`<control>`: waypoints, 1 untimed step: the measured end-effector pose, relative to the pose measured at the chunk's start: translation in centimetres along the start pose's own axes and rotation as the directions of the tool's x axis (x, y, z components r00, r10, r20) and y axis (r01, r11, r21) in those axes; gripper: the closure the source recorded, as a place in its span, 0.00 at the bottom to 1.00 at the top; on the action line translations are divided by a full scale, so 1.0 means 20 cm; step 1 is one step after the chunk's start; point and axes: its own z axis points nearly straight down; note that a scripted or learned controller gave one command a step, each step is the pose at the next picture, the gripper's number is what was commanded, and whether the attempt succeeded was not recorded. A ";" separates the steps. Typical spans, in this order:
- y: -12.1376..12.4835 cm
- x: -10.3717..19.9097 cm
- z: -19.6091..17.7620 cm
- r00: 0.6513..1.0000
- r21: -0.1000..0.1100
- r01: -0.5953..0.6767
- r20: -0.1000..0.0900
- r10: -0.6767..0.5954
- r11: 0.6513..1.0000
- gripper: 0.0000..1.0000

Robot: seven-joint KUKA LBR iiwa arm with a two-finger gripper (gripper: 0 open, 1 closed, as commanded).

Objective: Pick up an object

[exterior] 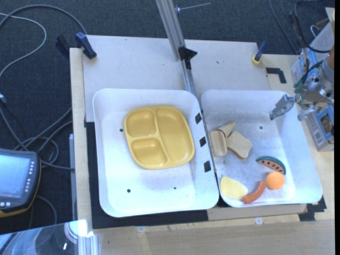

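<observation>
The right bin (297, 142) holds several toy foods. Tan bread slices (229, 141) lie near its left wall. A watermelon slice (272, 164), an orange ball (274, 180), a red-orange sausage (254, 193) and a pale yellow wedge (234, 187) sit toward its front. My gripper (291, 111) hangs over the bin's far right rim, above and right of the food and apart from all of it. Its fingers (280, 108) are spread open with nothing between them.
A yellow divided plate (159, 137) lies in the left bin (111, 195). A metal rail (172, 20) runs from the back down between the bins. Blue clamps (85, 44) and cables sit at the bench's far left; a screen (16, 179) stands at the left edge.
</observation>
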 end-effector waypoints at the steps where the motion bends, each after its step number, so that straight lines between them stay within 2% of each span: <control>1: 0.00 0.00 0.00 1.000 0.000 0.000 0.000 0.000 1.000 0.00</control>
